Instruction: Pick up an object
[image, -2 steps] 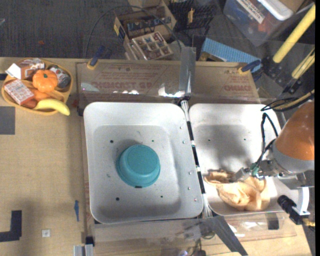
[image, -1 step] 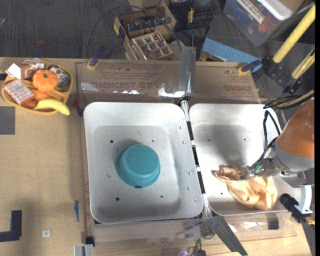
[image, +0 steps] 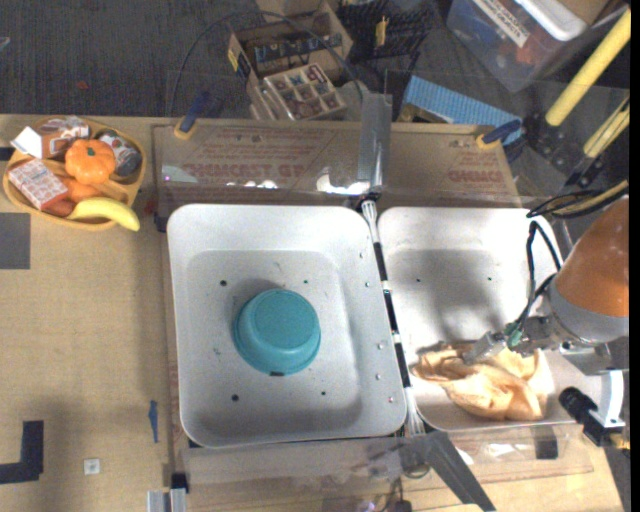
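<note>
A teal bowl (image: 278, 331) lies upside down in the middle of the left bin (image: 200, 250). A crumpled tan-orange cloth (image: 485, 385) lies at the front of the right bin (image: 450, 250). My gripper (image: 490, 346) reaches in from the right and sits low over the cloth's upper edge, its tips touching or just above the fabric. The arm's orange band (image: 605, 265) shows at the right edge.
A yellow dish (image: 70, 175) with toy food, a banana and a small pumpkin, stands on the bench at the far left. Clear panels and cardboard line the back of both bins. Black cables (image: 545, 270) run along the right bin's right wall.
</note>
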